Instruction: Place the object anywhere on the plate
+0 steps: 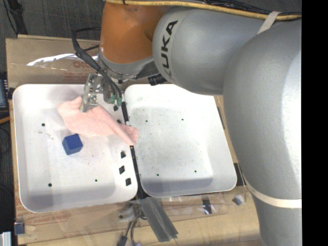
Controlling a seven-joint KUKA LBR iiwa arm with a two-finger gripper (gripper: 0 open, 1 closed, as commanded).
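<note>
A small blue cube (73,144) sits on the floor of the left bin (31,188). Just above and to its right, a pink, soft-looking flat piece (97,121) stretches at a slant from the bin's upper middle down to the divider between the bins. Its lower right tip overlaps the rim there. My gripper (95,97) hangs over the pink piece's upper left end, close to or touching it. The orange band and the grey arm hide what lies behind the gripper.
The right bin (174,142) has only dark specks on its floor. Small black clips (124,169) sit along the divider. Brown board and a plastic sheet (56,60) lie behind the bins. The arm covers the upper right of the view.
</note>
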